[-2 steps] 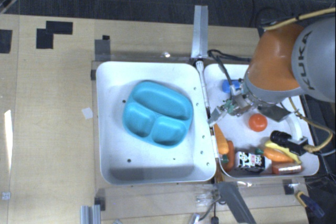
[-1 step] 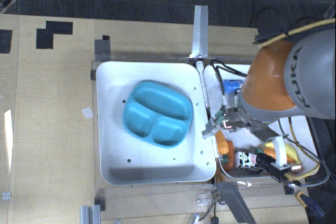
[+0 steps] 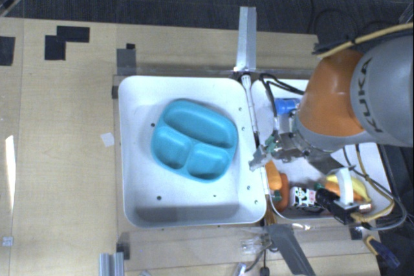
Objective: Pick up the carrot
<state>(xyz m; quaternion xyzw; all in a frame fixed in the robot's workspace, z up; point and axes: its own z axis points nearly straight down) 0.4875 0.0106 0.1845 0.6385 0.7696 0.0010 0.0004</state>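
The carrot [image 3: 277, 180] is a short orange piece lying at the near left of the right bin [image 3: 259, 106], close to its left wall. My gripper [image 3: 266, 155] hangs right above the carrot's far end, under the orange wrist band [image 3: 326, 100]. The grey arm covers most of the right bin. From this angle I cannot tell whether the carrot is between the jaws or just below them.
The left bin [image 3: 136, 139] holds a blue divided plate [image 3: 193, 139]. In the right bin, a yellow item [image 3: 346, 185] and a black-and-white item [image 3: 301, 197] lie by the near wall, and a blue item [image 3: 284, 106] sits at the back. Cables trail at the right.
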